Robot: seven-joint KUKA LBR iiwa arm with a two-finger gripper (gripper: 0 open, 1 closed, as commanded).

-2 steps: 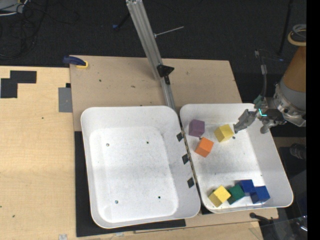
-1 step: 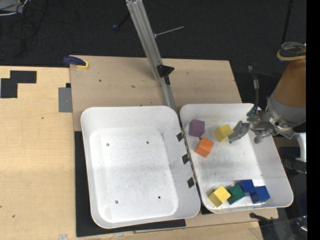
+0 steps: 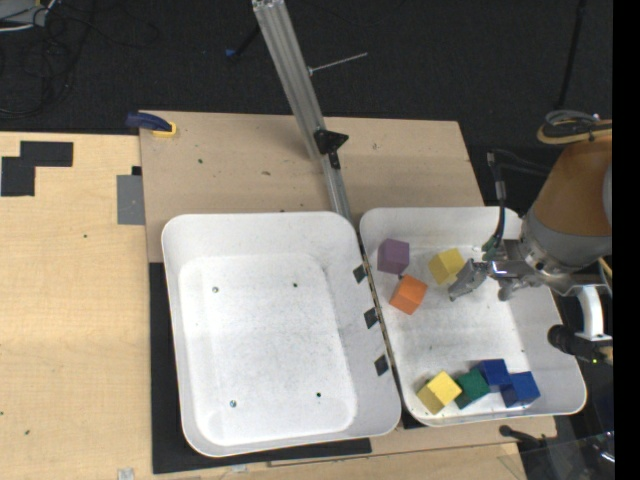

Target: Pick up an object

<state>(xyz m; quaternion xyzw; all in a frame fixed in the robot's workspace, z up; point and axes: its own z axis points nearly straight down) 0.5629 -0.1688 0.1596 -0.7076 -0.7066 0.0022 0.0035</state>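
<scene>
While the gripper (image 3: 470, 280) hangs low over the right bin (image 3: 560, 408), its fingers point toward the yellow cube (image 3: 447, 265) just beyond their tips; whether they stand apart or together cannot be told at this size, and nothing shows between them.

That yellow cube is the nearest candidate: just ahead of the fingertips, perhaps touching one. An orange cube (image 3: 408, 294) lies a little farther ahead and to one side, and a purple cube (image 3: 394, 256) sits beyond the yellow one, toward the wall shared with the left bin (image 3: 190, 238).

I judge the cubes to be light, rigid blocks with flat, fairly smooth faces. They should not crush or deform, but a light block slides or turns easily if one finger meets it first. The best hold would be on two opposite flat faces, fingers square to them and low on the block, not across a corner.

By count there are seven blocks, all in the right bin:
- two yellow (the second (image 3: 437, 391) well behind the hand, at the near wall)
- two blue (image 3: 494, 372) (image 3: 519, 388), packed together there
- one green (image 3: 472, 385), wedged between yellow and blue
- one orange
- one purple

The clustered four touch each other, so they look harder to straddle cleanly.
</scene>
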